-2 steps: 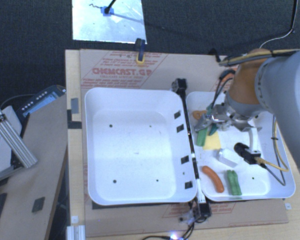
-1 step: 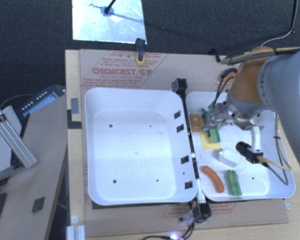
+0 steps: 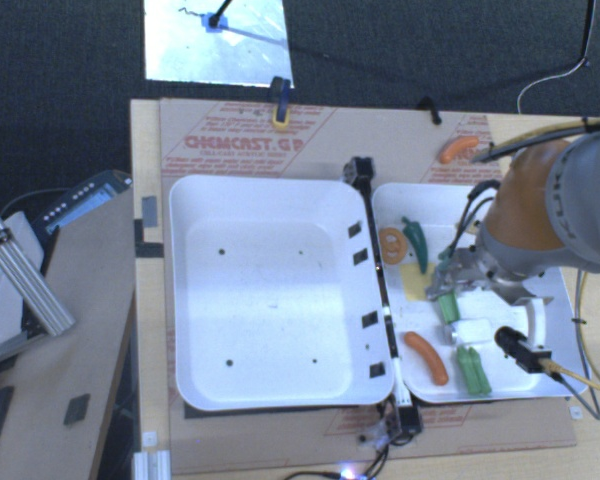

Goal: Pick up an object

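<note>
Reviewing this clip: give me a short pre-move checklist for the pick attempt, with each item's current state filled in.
1. Candidate objects present in the right bin: ok. An orange sausage, a green block, a dark green pepper and an orange ring lie there.
2. Gripper positioned over the right bin: ok, low near its middle.
3. Object seen between the gripper's tips: cannot tell; a green piece lies just below it.
4. Objects spaced for a clean pick: not ok; the pepper, the ring and a yellow piece crowd together.
5. Stray orange item outside the bin on the board: not ok for a bin pick.
</note>
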`<state>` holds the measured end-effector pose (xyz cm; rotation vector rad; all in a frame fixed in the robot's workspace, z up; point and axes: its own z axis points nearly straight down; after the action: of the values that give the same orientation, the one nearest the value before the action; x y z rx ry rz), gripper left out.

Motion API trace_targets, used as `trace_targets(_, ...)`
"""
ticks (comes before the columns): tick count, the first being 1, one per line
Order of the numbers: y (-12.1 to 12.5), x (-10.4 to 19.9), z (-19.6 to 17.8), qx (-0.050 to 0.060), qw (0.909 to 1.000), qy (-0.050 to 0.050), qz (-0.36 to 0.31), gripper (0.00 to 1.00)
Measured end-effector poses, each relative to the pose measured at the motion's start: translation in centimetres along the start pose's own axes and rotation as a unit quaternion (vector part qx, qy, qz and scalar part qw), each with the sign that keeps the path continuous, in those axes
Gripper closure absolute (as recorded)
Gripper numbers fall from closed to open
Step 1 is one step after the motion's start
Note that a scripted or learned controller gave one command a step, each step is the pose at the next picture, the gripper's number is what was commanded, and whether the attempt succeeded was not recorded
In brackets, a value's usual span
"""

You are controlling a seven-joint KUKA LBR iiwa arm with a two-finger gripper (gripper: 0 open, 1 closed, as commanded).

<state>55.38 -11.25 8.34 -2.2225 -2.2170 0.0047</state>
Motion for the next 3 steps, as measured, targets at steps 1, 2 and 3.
trace_targets(1, 0.3, 0.2, -0.1, -0.003, 1.0000, 0.000, -0.002, 0.00)
trace_targets(2, 6.2, 3.1, -0.2, -0.006, 1.0000, 0.000, -0.005, 0.00)
trace_targets(3, 1.8, 2.0, -0.1, -0.001, 1.0000, 0.000, -0.001, 0.00)
